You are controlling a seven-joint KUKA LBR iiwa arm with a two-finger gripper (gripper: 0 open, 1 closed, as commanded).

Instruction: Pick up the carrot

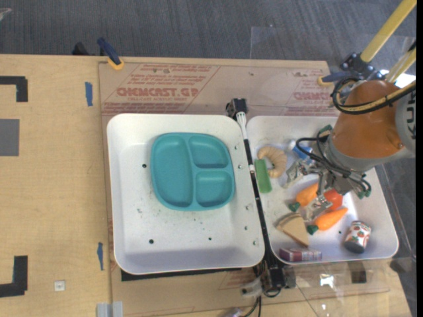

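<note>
The carrot [330, 219] is orange with a green stub at its left end. It lies slanted in the right bin [386, 243], near the front. My gripper [321, 202] hangs down from the orange-banded wrist, right over the carrot's upper edge and between two other orange-red toy foods [307, 193]. Its tip sits low among these items and looks close to the carrot; contact is unclear. Part of the pile is hidden by the wrist.
The right bin also holds a tan croissant [271, 156], a green stick [264, 176], a bread wedge [291, 229], a small can [357, 236] and a purple bar [299, 254]. A teal divided plate [193, 170] lies in the left bin [132, 243].
</note>
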